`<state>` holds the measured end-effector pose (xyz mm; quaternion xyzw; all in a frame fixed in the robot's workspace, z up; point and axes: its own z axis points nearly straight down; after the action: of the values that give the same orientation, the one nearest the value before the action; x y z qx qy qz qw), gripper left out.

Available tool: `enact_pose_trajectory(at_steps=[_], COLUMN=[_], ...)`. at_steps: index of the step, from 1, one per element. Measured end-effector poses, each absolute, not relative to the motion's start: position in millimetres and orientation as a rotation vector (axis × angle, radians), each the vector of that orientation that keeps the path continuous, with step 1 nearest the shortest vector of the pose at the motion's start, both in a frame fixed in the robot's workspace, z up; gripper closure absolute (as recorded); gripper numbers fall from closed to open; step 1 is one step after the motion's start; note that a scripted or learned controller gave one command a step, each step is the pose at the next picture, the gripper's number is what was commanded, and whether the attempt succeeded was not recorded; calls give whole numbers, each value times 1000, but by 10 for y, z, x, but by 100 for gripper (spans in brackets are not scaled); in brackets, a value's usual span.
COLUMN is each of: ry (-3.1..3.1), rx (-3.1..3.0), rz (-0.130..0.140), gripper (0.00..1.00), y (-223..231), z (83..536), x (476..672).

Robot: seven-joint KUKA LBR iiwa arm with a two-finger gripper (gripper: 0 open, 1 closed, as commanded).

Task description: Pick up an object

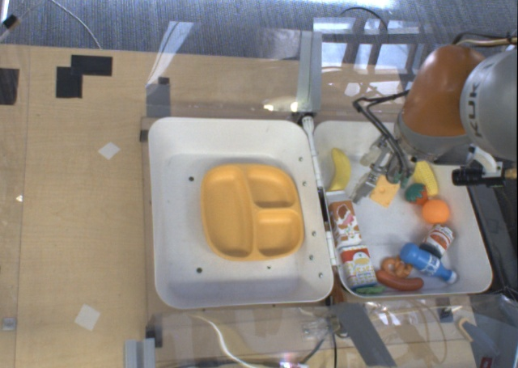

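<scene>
camera view: overhead and slanted, both white bins side by side on the bench
left bin [174,196]: holds a yellow divided tray [251,211], nothing else seen inside
right bin [479,273]: holds all the loose items, so any pick target sits here
items near the gripper: banana [341,169] toward the divider, yellow cheese-like wedge [385,193] just below and right of the fingertips
items further right: second yellow piece [426,177], small green and red thing [415,192], orange ball [435,211]
items at the near end: red and white carton [349,241] along the divider, sausage [399,281], blue bottle [426,263], small red and white can [441,238]
arm: reaches in from the right, orange band over the far right corner of the right bin
gripper [366,187]: low over the upper middle of the right bin, between banana and wedge
gripper state: fingers appear parted, nothing visible between them, so released rather than grasping
contact: tips very near the wedge; touching or just apart not clear from this angle
done so far: approach into the right bin, gripper lowered among the items
left to do: close on one object, most likely the wedge or banana, then lift it clear of the bin floor
progress judgement: early to middle, pre-grasp; no object raised
risk judgement: thin flat wedge may slip out of a closing pinch
</scene>
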<state>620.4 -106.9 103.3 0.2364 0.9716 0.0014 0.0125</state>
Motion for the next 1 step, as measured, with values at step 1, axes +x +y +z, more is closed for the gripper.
enact_pose_trajectory(at_steps=[1], ry=[3062], rx=[645], rz=[2], gripper=[0], y=[-1191], z=[883], x=[6473])
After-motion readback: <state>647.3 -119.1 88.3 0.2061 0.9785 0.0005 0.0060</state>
